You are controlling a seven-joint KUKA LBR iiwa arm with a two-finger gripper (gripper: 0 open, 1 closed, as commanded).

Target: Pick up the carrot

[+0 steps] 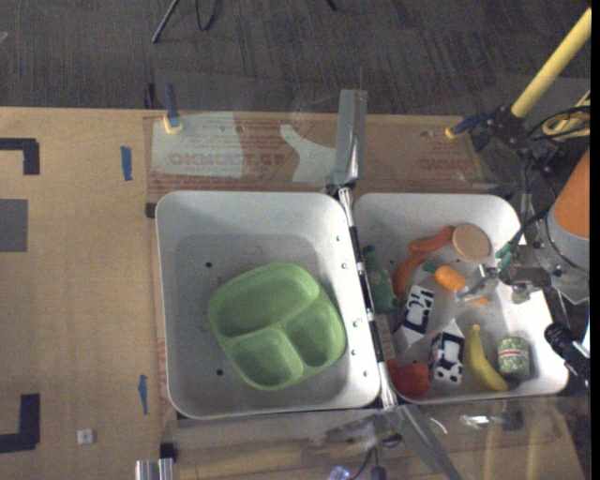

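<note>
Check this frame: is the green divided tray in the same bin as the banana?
No, the green tray lies in the left bin; the banana is in the right bin.

We see a robotics lab, a plywood bench [75, 309] marked with black and blue tape, two white bins [178, 281] clamped side by side, grey office carpet [375, 47] beyond, tripod legs [178, 19].

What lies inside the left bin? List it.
The left bin holds a green divided plate with three compartments, nothing visible in them. Whatever sits beneath the plate is covered.
</note>
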